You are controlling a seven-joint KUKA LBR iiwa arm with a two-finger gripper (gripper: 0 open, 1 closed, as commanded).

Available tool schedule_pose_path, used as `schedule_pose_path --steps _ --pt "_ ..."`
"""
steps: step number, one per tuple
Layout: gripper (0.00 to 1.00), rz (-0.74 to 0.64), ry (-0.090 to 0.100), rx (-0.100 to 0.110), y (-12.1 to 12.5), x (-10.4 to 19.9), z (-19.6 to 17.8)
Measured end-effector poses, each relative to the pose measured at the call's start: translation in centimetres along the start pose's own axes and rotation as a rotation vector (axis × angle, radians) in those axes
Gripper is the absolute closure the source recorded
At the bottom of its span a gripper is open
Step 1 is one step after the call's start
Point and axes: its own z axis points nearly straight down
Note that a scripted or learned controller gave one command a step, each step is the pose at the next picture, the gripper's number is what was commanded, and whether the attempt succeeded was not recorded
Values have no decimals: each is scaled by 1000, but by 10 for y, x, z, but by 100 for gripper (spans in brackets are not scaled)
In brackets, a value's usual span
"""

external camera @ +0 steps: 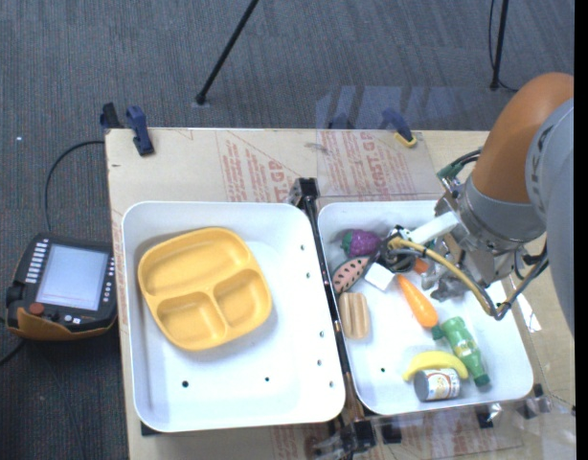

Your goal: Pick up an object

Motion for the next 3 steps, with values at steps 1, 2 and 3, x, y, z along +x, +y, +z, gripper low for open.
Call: schedule_pose_path --steps 1,2,3 --pt "100 -4 -8 5 -1 0 -7" --pt "100 41 -7 1 41 1 141" --pt "100 86 10 -5 86 16 111"
